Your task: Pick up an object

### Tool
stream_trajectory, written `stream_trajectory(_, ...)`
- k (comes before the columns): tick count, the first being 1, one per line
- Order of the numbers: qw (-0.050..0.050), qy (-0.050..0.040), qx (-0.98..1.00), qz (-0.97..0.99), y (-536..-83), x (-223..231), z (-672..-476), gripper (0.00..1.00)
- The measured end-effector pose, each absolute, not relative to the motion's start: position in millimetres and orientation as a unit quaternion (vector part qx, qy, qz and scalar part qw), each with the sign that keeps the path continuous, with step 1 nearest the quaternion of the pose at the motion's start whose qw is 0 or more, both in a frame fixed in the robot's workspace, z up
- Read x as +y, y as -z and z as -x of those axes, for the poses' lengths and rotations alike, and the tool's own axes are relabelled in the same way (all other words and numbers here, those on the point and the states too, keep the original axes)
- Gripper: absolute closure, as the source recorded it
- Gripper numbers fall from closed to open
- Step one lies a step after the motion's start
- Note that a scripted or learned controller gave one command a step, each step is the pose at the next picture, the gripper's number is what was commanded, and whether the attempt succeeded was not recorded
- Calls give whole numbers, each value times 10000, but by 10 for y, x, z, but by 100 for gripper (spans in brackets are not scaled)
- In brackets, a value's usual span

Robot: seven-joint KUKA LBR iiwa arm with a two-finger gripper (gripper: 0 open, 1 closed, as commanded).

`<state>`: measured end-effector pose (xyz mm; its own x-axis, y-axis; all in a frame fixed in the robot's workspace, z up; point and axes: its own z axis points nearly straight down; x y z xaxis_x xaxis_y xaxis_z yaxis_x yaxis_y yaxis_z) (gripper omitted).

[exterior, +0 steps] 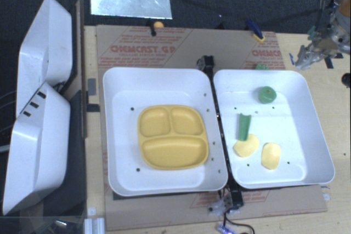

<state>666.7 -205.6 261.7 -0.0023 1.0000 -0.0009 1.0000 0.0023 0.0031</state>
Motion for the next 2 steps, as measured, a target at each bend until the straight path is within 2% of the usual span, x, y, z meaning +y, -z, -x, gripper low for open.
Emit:
stream_trajectory(1,20,-19,7085,-7057,-3089,-1603,-6398,100)
stream_trajectory(2,5,-4,7075,-7067,-3059,-1623,-6392,0)
